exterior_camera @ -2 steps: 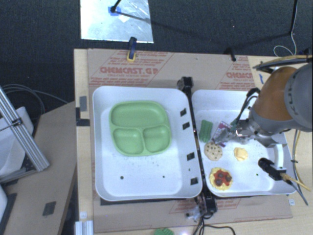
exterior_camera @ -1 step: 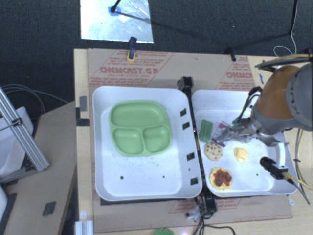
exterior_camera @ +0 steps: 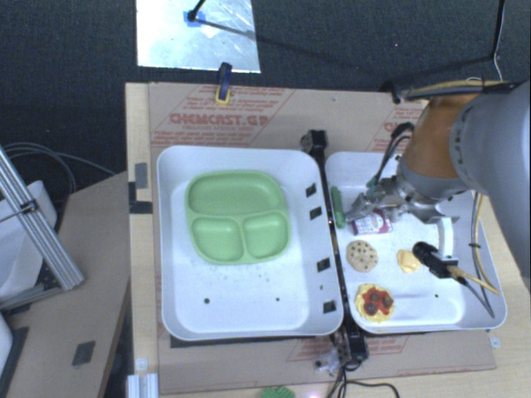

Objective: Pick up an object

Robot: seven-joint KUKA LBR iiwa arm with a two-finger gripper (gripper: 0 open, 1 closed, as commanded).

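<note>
In the bin on the view's right [exterior_camera: 427, 307], the gripper [exterior_camera: 375, 204] hangs low over the upper left part of the floor, directly above or against a small pink and white packet [exterior_camera: 371, 224]. The arm [exterior_camera: 485, 143] reaches in from the right with its orange band [exterior_camera: 431, 143] above the wrist. From this slanted overhead angle the wrist body hides the tip, so I cannot tell whether the gripper is wide, narrow or closed on anything, nor whether it touches the packet. The packet seems the likely target, since it lies right under the tool while the other pieces sit apart from it. A slim green stick [exterior_camera: 337, 206] lies along the bin's left wall just beside the packet, which could crowd a grasp from that side. A round cookie [exterior_camera: 362, 256] lies just below the packet, a small yellow piece [exterior_camera: 406, 260] to the cookie's right, and a toy pizza with red toppings [exterior_camera: 375, 301] nearer the bin's front edge. These lie flat and scattered with gaps between them, which probably suits picking them one at a time. The left bin [exterior_camera: 241, 301] holds a green divided plate [exterior_camera: 238, 218], well away from the arm. As I judge it, nothing is lifted yet and the pick is at the approach or grasp stage.
</note>
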